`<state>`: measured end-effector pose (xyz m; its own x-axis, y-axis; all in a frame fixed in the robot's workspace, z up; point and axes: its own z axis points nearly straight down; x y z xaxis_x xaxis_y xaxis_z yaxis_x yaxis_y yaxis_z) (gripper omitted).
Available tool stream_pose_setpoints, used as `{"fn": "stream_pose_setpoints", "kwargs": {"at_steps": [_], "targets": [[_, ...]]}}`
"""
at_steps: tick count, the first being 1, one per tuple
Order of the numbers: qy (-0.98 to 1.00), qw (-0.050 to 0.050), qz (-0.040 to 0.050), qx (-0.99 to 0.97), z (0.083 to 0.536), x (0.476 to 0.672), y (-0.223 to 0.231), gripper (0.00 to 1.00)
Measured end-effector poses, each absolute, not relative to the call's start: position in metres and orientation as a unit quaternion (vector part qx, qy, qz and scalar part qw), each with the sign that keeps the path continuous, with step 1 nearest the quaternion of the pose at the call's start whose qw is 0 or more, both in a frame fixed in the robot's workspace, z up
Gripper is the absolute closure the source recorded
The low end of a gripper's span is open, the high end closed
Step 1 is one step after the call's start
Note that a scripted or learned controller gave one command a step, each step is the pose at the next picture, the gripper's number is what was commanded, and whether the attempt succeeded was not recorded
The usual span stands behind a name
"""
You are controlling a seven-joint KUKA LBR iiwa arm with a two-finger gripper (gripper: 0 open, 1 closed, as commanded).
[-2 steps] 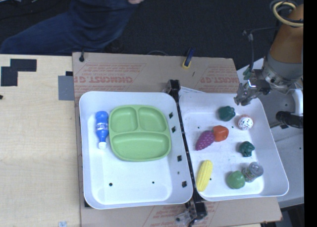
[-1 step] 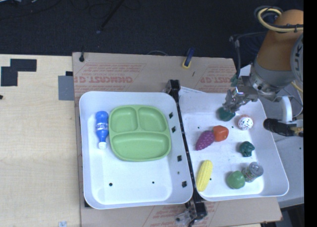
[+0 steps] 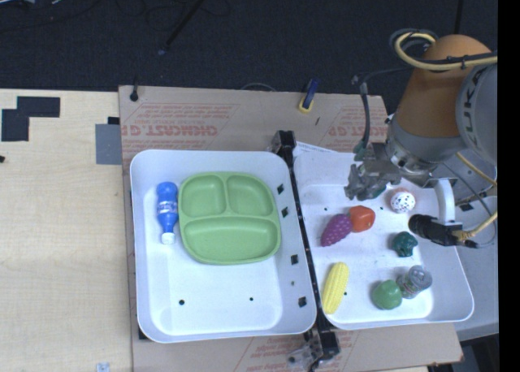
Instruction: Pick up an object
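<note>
You see the gripper [image 3: 367, 183] above the right bin's [image 3: 463, 309] far edge; whether it grips anything, you cannot tell.

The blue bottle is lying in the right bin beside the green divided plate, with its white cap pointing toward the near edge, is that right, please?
Not quite: the blue bottle lies in the left bin, not the right one. The camera view shows it beside the green divided plate, with its white cap pointing toward the near edge, as you said.
</note>
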<state>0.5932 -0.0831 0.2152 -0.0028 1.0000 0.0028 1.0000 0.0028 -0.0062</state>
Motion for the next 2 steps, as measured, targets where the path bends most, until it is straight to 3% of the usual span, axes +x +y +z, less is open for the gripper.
{"fn": "stream_pose_setpoints", "kwargs": {"at_steps": [2], "targets": [[-0.708, 0.003, 0.0014, -0.706, 0.213, 0.540, 0.007, 1.00]]}}
